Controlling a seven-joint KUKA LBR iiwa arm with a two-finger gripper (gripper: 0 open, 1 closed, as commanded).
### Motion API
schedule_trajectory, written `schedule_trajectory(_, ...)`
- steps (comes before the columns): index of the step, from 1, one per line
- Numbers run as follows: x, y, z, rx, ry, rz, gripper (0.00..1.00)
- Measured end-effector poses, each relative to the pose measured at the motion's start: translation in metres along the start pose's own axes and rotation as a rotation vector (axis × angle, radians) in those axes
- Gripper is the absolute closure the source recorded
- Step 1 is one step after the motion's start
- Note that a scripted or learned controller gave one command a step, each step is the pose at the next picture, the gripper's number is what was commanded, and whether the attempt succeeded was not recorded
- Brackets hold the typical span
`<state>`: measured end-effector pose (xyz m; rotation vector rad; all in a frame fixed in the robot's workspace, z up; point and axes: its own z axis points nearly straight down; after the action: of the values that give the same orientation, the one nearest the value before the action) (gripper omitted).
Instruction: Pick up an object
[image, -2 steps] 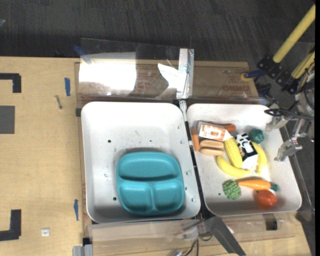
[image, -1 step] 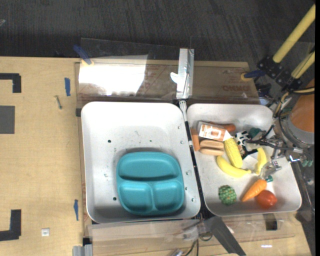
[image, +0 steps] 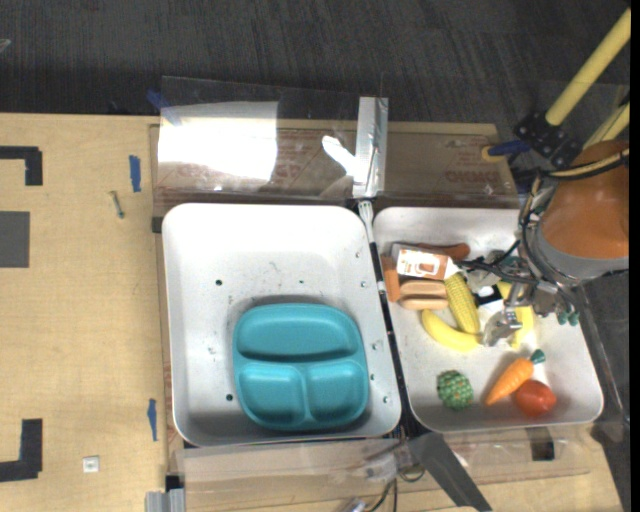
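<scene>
Looking down, we see our gripper (image: 503, 322) low in the right bin (image: 585, 400), just beside the banana (image: 447, 333) and corn (image: 460, 301); we cannot tell its opening or any hold.

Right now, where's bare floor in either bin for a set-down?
Left bin: bare along its far side and left wall, beyond the teal divided plate. Right bin: crowded; hot dog, corn, banana, carrot and tomato, with the gripper among them. Small bare strip left of the green ball.
</scene>
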<state>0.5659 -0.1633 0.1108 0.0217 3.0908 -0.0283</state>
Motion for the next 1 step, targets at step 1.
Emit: schedule_trajectory(1, -0.0285, -0.0186, 0.0021, -0.007, 0.005, 0.003, 0.0)
